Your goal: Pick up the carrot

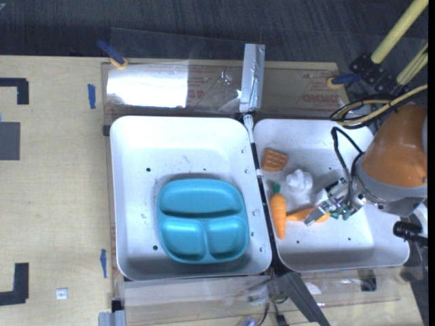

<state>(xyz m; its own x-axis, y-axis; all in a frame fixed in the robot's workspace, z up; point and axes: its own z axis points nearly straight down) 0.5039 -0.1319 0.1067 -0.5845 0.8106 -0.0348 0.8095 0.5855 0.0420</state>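
The carrot [278, 217], orange with a green top, lies in the right bin [353, 246] close to its left wall, with the green end pointing away from me. A slim orange piece [298, 214] runs from beside the carrot towards the right. My gripper [317, 215] is low in the right bin, at the right end of that slim piece and about a carrot's length to the right of the carrot. The grey arm with its orange band [401, 156] reaches in from the right.
A crumpled white object [298, 180] and an orange waffle-like piece [274, 159] lie in the right bin behind the carrot. The left bin [136, 148] holds a blue divided tray [202, 218]. Cables and a yellow pole stand at the upper right.
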